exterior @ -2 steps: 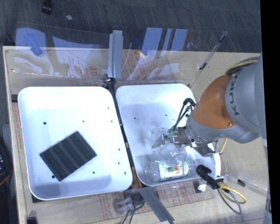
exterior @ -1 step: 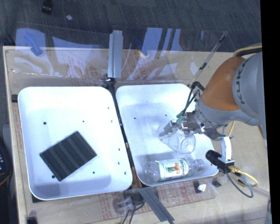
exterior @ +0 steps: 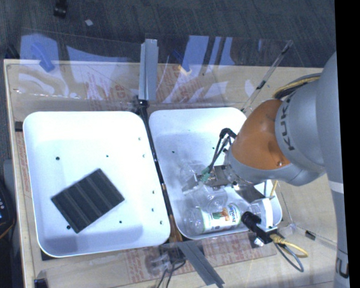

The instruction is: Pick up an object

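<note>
Arm reaching down into the right bin, over a small heap of clear plastic items.

From the camera above, the grey arm (exterior: 306,134) with its orange band comes in from the right, and its gripper (exterior: 211,178) sits low in the middle of the right bin (exterior: 167,129). Whether the gripper is open or closed, or has hold of anything, cannot be told. A crumpled clear plastic piece (exterior: 190,173) lies touching or just beside the gripper on its left. A clear bottle with a green and orange label (exterior: 217,218) lies on its side near the bin's front wall, just in front of the gripper. The left bin (exterior: 41,135) holds a dark ribbed panel (exterior: 88,200), lying flat and well apart from the gripper. Both bins rest on the tabletop (exterior: 62,86).
</note>
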Tool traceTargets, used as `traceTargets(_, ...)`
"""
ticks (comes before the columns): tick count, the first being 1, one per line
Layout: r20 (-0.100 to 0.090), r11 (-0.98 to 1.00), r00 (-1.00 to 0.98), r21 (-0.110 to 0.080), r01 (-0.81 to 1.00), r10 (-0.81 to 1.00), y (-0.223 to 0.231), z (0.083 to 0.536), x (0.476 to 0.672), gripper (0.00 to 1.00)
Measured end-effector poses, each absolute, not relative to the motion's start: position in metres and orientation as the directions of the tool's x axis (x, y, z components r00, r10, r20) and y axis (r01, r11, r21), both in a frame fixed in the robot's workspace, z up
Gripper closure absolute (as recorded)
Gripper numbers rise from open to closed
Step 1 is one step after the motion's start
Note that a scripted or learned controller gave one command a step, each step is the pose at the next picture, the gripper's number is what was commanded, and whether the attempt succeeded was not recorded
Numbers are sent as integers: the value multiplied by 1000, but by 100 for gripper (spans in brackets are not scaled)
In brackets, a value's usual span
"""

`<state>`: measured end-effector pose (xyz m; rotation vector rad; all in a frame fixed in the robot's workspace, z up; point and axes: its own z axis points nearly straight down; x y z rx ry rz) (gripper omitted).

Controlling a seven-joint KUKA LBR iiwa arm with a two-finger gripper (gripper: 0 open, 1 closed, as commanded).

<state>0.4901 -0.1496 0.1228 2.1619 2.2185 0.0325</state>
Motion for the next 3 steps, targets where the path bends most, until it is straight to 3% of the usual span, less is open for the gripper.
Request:
traceTargets(1,-11,-51,51,7,999,999,-116,94,553,0)
traceTargets(2,1,-141,141,-5,990,990,-108,156,569,0)
traceTargets(3,0,-197,197,-5,980,980,-173,164,612,0)
